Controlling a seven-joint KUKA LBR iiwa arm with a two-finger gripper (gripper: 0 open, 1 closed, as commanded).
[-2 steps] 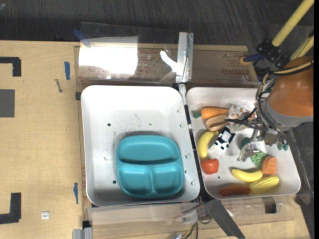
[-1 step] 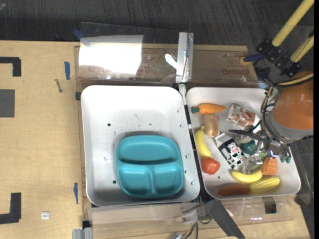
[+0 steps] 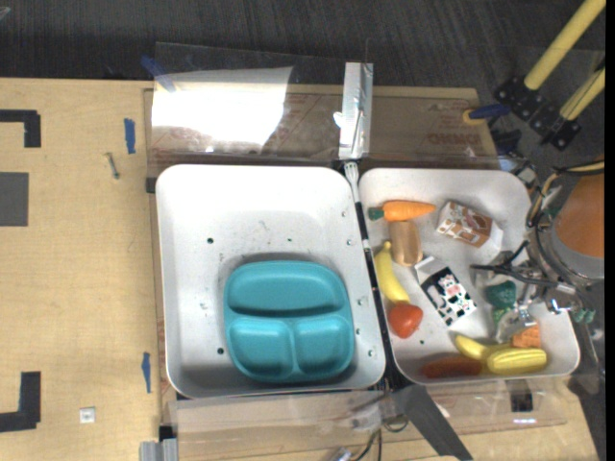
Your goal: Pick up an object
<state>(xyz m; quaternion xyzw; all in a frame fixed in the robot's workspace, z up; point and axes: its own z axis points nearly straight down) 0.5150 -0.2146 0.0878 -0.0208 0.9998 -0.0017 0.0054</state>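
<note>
Two white bins sit side by side, and one teal tray (image 3: 287, 319) lies in the left bin (image 3: 183, 257), toward its near edge. The tray has three compartments, one long and two smaller, with nothing in them.

Counting from the tray rightward into the right bin (image 3: 500, 188): one carrot (image 3: 407, 209) at the far side, one tan cylinder (image 3: 405, 242) just below it, two bananas, one (image 3: 388, 279) along the bin's left wall and another (image 3: 469, 346) nearer the front, one red tomato-like piece (image 3: 405, 320), one black-and-white card (image 3: 448, 294), one small printed packet (image 3: 464, 224), one yellow lemon-shaped piece (image 3: 516, 359), and a reddish sausage-like thing (image 3: 444, 367) along the front wall.

The bins rest on a pale wooden bench (image 3: 67, 286) marked with black tape and a few blue tape bits. Clear plastic sheets stand behind the bins. Beyond is dark floor, with yellow poles at the far right.

The gripper (image 3: 519, 305) hangs over the right side of the right bin, far from the tray, among small green and orange pieces. I cannot tell how far its fingers are parted, or whether they have anything.
</note>
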